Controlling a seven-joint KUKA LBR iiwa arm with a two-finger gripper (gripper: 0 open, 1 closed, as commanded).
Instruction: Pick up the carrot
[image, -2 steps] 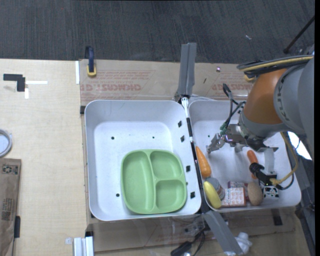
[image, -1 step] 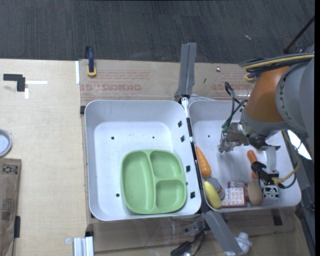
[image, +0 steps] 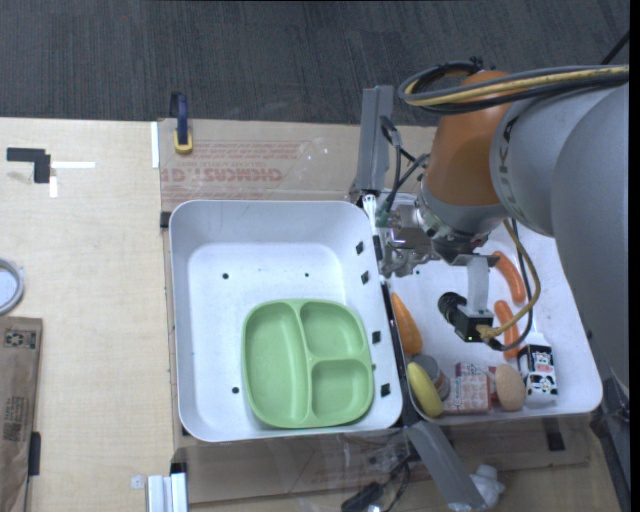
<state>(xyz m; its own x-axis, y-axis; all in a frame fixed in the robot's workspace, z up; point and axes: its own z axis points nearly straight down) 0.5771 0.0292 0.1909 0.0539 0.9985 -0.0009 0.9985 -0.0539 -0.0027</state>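
Noted nearest the camera, along the front of the right bin (image: 565, 310), a yellow fruit (image: 425, 388), a pink packet (image: 467, 388), a brown egg-shaped piece (image: 509, 388) and a small cow-print carton (image: 540, 370). Found the carrot (image: 404, 318) just behind the yellow fruit, lying lengthwise tight against the bin's left wall, close to the divide from the left bin (image: 200, 300) with its green divided plate (image: 308, 362). Spotted two more orange pieces (image: 510, 300) farther right in the same bin, well apart from the carrot. Placed the claw (image: 398, 250) just beyond the carrot's far end, hanging over the back left corner of the right bin, near the carrot but seemingly not touching it. Could not tell whether the claw was released or clenched; saw nothing held in it. Judged the step in hand to be the approach, with the grasp not yet made. Reckoned the next move called for a short shift toward the camera to centre over the carrot, alignment across its narrow width, then a careful descent, minding the wall so close on the left. Left the pale desk (image: 80, 300) beyond the bins out of the reckoning.
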